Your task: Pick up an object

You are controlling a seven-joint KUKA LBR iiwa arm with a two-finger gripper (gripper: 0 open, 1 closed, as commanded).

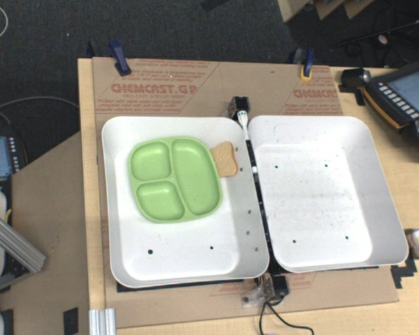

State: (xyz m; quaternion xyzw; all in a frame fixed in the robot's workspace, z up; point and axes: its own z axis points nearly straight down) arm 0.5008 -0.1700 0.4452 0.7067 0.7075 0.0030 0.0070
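Green tray (174, 180), tan piece (225, 159); left bin (174, 260)

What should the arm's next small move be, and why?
Probably bring the gripper in over the left bin, above the tan slice: it lies flat at the green tray's right edge, looking smaller and easier to grasp than the tray.
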